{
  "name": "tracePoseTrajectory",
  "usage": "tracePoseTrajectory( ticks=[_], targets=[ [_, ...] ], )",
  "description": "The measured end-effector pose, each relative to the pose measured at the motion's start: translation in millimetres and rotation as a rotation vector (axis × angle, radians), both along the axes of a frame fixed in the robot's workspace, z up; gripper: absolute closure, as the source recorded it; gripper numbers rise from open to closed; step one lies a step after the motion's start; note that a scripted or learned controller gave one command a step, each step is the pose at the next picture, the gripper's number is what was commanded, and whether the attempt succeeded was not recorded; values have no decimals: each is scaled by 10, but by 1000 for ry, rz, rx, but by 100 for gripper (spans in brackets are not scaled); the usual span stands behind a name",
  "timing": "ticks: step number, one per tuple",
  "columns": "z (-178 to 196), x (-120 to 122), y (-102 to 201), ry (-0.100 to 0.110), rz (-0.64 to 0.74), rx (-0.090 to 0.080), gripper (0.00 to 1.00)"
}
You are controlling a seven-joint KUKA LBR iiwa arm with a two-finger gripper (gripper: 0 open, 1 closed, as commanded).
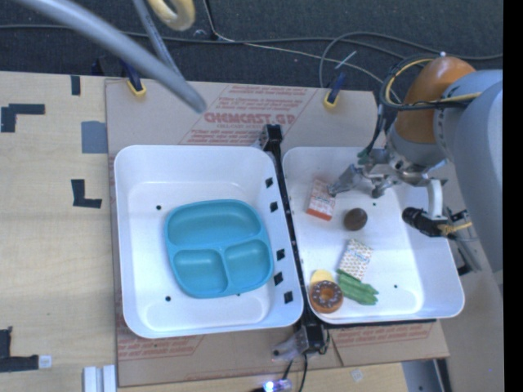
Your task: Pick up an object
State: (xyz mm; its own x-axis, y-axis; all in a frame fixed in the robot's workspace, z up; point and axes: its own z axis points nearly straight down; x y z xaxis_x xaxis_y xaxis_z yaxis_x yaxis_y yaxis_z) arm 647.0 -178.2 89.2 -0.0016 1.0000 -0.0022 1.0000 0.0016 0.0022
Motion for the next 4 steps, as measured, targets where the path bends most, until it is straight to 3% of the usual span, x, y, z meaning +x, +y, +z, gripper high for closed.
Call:
tracePoseTrajectory(
  ticks=[1, 3, 4],
  targets=[
    [122, 21, 24, -6, 4, 1, 100],
    [997, 123, -22, 0, 0, 2, 100],
    [1496, 61, -82, -1, 0, 1, 100]
  ],
)
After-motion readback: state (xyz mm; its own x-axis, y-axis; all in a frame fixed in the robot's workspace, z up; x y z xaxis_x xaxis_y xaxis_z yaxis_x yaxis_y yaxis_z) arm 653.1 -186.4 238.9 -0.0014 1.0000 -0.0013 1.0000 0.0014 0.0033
